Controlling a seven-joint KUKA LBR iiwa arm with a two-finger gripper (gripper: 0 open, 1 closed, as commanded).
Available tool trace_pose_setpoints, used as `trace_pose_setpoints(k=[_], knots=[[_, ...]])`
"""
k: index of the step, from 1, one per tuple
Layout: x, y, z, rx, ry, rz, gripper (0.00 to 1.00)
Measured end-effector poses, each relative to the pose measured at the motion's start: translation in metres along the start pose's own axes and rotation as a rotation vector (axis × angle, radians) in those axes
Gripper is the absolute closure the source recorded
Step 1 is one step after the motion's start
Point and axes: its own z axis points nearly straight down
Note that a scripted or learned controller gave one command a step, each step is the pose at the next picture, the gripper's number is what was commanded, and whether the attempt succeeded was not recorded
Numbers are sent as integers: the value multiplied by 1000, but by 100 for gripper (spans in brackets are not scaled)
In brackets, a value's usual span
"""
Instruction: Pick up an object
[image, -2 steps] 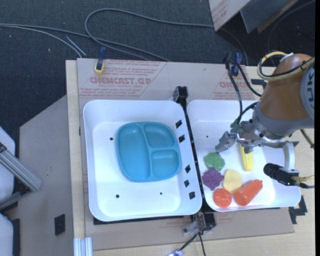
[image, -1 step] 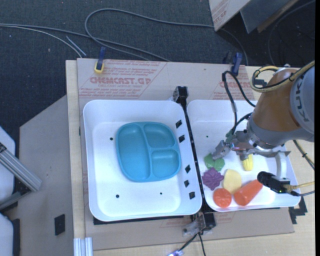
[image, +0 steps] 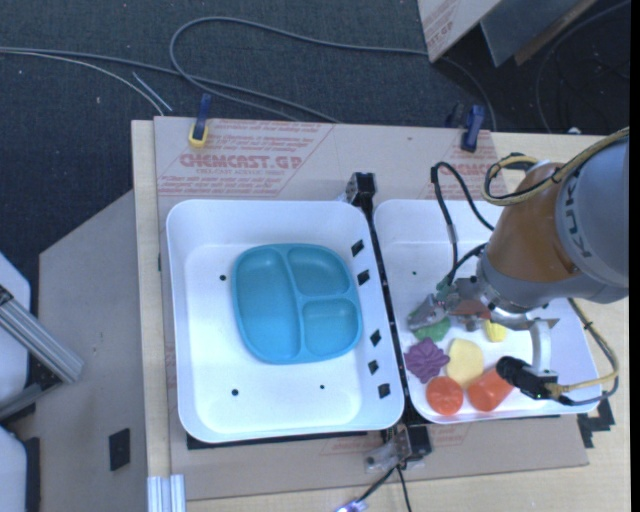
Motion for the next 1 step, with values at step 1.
trace_pose_setpoints(k=[1], knots=[[-1, 3, -16, -10, -2, 0, 100]])
